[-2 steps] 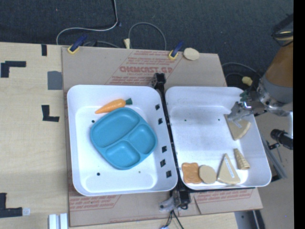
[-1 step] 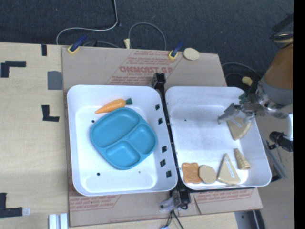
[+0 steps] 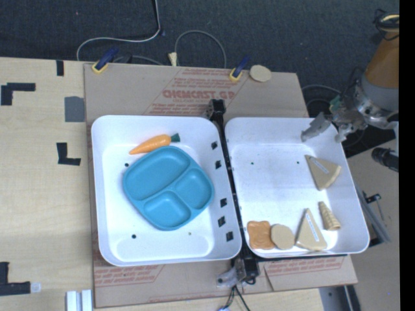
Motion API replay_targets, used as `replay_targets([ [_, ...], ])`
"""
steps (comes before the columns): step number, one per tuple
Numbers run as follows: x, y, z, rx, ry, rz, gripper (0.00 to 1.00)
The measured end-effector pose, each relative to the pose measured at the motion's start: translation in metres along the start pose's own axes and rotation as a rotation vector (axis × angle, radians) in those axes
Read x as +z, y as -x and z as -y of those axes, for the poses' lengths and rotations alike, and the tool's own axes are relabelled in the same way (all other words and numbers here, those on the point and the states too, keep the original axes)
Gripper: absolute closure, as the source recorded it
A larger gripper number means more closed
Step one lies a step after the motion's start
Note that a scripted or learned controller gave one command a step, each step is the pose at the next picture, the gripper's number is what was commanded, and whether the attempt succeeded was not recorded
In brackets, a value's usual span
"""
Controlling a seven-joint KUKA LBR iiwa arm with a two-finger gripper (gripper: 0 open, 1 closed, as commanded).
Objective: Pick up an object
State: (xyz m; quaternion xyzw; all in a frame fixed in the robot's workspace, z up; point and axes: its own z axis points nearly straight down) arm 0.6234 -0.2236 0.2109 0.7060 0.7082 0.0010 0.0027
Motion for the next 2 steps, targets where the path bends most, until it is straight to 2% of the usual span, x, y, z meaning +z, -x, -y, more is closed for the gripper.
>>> replay_targets([
  [1,-0.039,0.0,-0.046,0.0,0.001,0.0,0.0],
  [2,0.081,-0.021,0.0,0.004,-0.017,-0.006,0.0],
])
